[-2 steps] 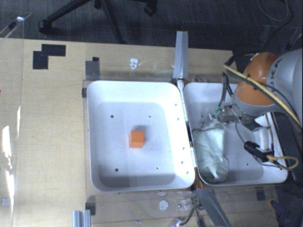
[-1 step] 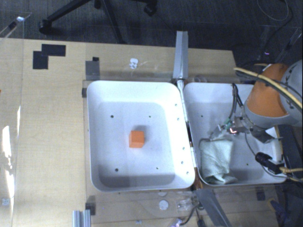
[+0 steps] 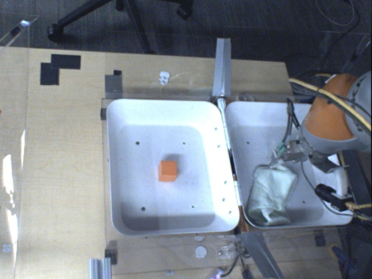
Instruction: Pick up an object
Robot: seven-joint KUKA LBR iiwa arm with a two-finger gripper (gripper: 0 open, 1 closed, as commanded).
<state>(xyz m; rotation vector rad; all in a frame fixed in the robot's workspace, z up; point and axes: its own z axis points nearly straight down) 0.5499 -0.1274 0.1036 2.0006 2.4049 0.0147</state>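
Observation:
A small orange cube (image 3: 168, 171) lies near the middle of the left bin (image 3: 122, 121). A crumpled pale grey-green cloth (image 3: 271, 193) lies in the right bin (image 3: 256, 121), toward its front left. My gripper (image 3: 283, 155) is low over the right bin, right at the cloth's upper edge, hanging from the orange-banded wrist (image 3: 328, 118). Its fingertips are hard to make out against the cloth.
A metal post (image 3: 222, 68) stands at the back between the two bins. Cables (image 3: 331, 193) trail along the right bin's right side. A chair base (image 3: 125, 4) stands on the floor beyond the bench.

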